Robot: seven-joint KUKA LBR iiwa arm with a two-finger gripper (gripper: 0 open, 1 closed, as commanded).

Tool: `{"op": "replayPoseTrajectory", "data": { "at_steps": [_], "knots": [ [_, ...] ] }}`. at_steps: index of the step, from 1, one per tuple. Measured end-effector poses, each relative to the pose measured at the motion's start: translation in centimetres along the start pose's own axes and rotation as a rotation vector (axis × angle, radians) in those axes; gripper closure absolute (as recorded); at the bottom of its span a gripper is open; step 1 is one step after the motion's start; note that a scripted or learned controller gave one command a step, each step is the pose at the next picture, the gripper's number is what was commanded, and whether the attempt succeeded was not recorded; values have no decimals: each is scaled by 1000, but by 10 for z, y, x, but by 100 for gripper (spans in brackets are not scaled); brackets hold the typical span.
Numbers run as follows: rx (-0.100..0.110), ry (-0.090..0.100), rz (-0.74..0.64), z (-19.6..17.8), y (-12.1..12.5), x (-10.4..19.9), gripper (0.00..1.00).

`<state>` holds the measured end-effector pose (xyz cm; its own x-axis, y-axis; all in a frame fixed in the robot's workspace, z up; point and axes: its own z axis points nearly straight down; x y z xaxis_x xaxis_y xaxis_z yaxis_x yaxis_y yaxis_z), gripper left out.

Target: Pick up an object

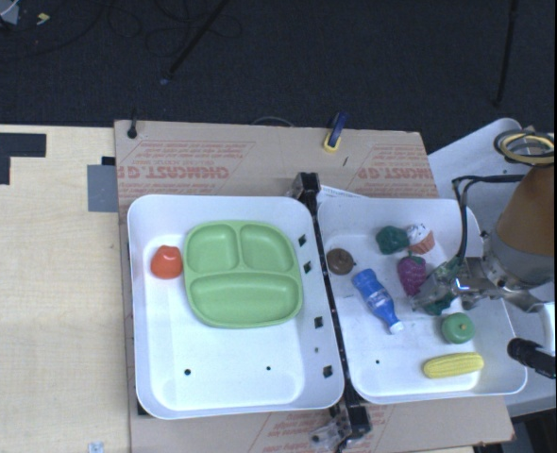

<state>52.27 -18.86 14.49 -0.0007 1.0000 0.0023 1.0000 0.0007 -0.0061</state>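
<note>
The right bin holds several small objects. Among them are a blue bottle, a purple bunch of grapes, a dark green lump and a small white and orange bottle. A brown round piece, a green apple and a yellow corn cob lie there too. My gripper is low in this bin, just right of the grapes and above the apple. A dark teal shape sits at its tip, too unclear to name.
The left bin carries a green divided plate and an orange-red object beside it. The arm's orange band hangs over the right bin's far right edge. A black divider runs between the bins.
</note>
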Motion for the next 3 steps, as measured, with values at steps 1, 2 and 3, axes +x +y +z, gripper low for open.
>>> {"op": "replayPoseTrajectory", "data": {
  "at_steps": [1,2,3],
  "knots": [
    [-1,0,0,53,0,2,0],
    [-2,0,5,41,0,0,100],
    [-8,-2,1,-4,7,-1,100]
  ]
}}
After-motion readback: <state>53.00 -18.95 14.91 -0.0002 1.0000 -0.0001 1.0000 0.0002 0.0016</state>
